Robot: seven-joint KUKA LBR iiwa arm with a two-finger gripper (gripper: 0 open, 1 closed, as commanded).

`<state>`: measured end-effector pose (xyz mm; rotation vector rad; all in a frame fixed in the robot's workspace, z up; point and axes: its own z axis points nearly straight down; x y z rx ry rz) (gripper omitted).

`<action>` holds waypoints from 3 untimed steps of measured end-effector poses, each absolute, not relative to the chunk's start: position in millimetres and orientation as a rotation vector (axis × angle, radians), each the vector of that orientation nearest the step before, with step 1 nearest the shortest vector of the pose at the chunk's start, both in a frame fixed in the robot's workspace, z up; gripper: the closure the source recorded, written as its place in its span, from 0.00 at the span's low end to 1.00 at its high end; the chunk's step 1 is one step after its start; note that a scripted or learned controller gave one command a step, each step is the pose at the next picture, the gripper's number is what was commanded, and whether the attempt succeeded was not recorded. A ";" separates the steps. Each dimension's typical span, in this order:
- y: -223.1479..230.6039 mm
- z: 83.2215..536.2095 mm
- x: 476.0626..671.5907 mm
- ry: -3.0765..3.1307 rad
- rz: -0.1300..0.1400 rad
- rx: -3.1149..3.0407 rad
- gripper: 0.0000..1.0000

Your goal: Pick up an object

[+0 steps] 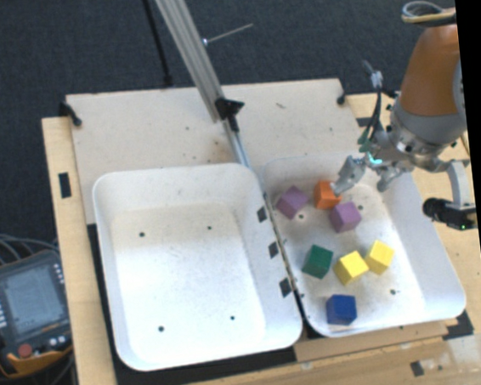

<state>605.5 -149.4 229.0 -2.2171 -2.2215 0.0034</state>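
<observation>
Camera view: right bin (426,253) holds seven blocks; tool (342,181), state unclear, beside orange block (324,194).

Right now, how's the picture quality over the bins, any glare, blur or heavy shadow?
Camera view: even, soft lighting with no hard glare on the right bin; the blocks cast only faint shadows; overall slightly soft focus, and the pincer near the orange block looks blurred, so its fingers are hard to read.

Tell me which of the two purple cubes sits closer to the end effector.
The right purple cube, just below the orange cube, is nearer the end effector. The other purple cube lies farther left, toward the bin divider.
</observation>
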 end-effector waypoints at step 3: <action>-156.2 140.0 598.9 -2.219 0.006 -2.221 0.00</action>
